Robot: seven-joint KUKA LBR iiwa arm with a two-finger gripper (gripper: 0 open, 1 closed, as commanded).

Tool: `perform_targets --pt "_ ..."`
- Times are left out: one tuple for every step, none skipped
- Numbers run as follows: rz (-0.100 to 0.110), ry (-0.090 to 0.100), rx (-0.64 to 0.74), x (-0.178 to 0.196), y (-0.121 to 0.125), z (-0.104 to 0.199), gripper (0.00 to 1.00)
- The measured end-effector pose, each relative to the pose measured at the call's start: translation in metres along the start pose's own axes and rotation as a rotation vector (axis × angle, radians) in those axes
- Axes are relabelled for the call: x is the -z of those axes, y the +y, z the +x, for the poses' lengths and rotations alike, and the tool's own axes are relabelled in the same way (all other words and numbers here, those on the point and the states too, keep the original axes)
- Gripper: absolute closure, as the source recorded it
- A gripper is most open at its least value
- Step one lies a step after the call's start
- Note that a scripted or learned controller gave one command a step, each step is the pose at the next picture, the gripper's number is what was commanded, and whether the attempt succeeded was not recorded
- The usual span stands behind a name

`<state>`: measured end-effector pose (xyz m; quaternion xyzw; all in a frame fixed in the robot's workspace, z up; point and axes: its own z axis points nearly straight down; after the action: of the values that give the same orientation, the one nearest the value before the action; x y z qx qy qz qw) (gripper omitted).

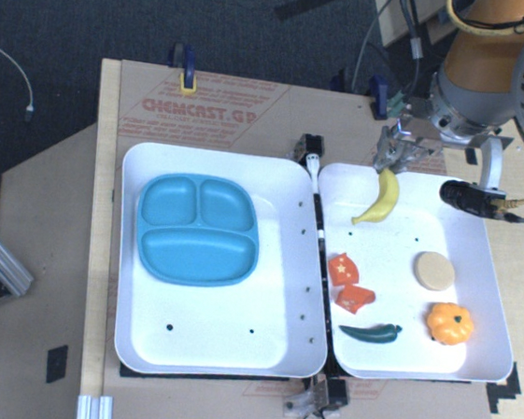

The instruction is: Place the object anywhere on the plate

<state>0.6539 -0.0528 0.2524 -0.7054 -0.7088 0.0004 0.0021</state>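
**Fig. — Claw at banana's upper tip, right bin; plate well apart in left bin**

Over the rear-left corner of the right bin [494, 277], the claw [397, 158] hung w/ its tips at the upper end of the banana [381, 199]. Whether the jaws stood apart or closed, and whether the fruit's tip sat between them, could not be told: the metal parts blurred together at that spot. So no grasp is claimed.

Key relation: banana lay directly below/in front of the claw, its top end touching or just beside the claw tips. Long axis ran from that top end down and slightly left toward the bin's middle, stem end lowest. Judged: a grip across the narrow width, near the upper end, is what the next move calls for; a hold that far from the middle may let the fruit swing or slip.

Blue plate [199, 228], three compartments, sat in the left bin [219, 340], well apart from the banana, across the divider where the bins meet. Transfer would run leftward over that rim.

Other items in right bin, nearer the front: two red pieces [347, 284], green chilli [370, 332], beige disc [435, 270], orange pumpkin [449, 323]. All apart from the banana. Tabletop [208, 104] carried both bins.
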Motion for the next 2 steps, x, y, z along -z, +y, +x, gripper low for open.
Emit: perform_targets --pt "0.0 0.0 0.0 0.003 -0.035 0.046 1.0" --pt "0.0 0.0 0.0 0.006 -0.058 0.089 1.0"
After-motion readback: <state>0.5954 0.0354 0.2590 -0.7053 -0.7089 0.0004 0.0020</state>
